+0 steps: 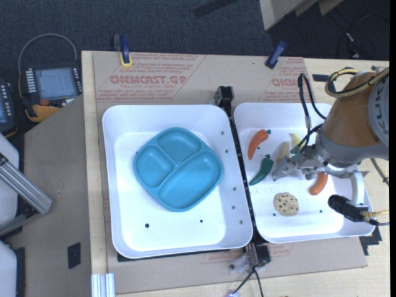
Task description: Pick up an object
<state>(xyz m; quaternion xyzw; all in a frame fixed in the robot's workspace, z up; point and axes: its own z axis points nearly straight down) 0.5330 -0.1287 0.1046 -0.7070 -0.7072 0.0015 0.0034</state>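
Grey gripper [283, 166] hangs low beside the green pepper [262, 169]; we judge ourselves mid-approach, can't tell its state, and need a centred descent next.

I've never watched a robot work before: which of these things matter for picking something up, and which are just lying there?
Part of the job:
hand
orange pepper
green pepper
cookie
orange sausage
right bin

Just lying about:
blue divided plate
left bin
handheld control screen
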